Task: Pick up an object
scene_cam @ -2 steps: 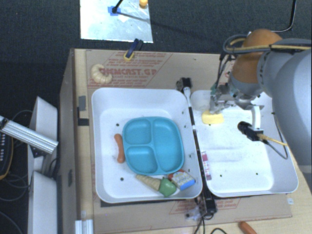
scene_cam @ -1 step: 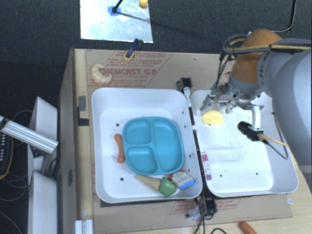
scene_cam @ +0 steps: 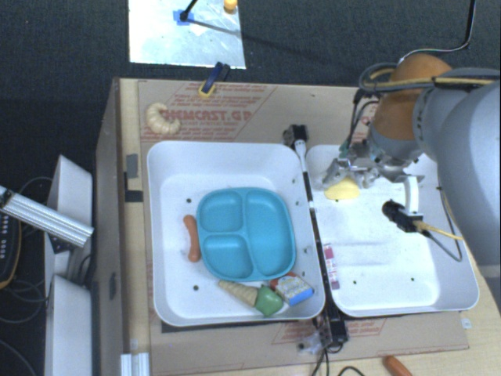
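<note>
Currently the arm (scene_cam: pixel 462 131) reaches in from the right and hangs its end effector (scene_cam: pixel 350 172) over the far left corner of the right bin (scene_cam: pixel 391 288). A yellow lump (scene_cam: pixel 342 190) lies on that bin's floor right under the end effector, touching it or nearly so. Whether the end effector is open, closed or gripping the lump cannot be told from this slant. A small pink label (scene_cam: pixel 329 261) sits by this bin's left wall.

The left bin (scene_cam: pixel 176 178) holds the other things. A blue divided plate (scene_cam: pixel 244 233) lies in its middle. An orange sausage (scene_cam: pixel 192 238) lies just beside the plate's left edge. Along the near wall, a cone (scene_cam: pixel 239 291), a green piece (scene_cam: pixel 268 301) and a blue and white packet (scene_cam: pixel 296 290) crowd together, touching the plate's near rim.

On the surface (scene_cam: pixel 313 104) beyond the bins, a pale ribbed curl (scene_cam: pixel 162 118) rests near the far left corner, well apart from a blue and yellow clip (scene_cam: pixel 213 79) at the far edge
</note>
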You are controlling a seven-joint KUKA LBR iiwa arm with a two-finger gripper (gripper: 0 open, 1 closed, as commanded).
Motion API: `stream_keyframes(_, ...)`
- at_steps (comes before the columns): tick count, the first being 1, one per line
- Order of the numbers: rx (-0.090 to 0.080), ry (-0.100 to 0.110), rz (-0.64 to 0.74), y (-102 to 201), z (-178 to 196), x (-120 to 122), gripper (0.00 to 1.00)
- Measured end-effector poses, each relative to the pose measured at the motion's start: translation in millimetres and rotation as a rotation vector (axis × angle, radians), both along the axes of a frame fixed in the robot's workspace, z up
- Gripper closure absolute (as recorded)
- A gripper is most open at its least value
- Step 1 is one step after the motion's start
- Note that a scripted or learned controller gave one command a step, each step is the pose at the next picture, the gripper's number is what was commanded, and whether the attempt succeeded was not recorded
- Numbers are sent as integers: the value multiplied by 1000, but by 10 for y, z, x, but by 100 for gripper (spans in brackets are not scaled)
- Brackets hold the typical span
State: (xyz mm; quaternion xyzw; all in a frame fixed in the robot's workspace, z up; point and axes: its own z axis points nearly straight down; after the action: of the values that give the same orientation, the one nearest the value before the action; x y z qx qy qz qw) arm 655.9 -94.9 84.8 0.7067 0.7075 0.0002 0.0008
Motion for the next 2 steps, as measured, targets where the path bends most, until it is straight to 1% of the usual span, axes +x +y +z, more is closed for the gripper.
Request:
stream_keyframes(1,0,-7,2,2,130,23,100)
stream_keyframes(2,0,-7,2,2,129,22,0)
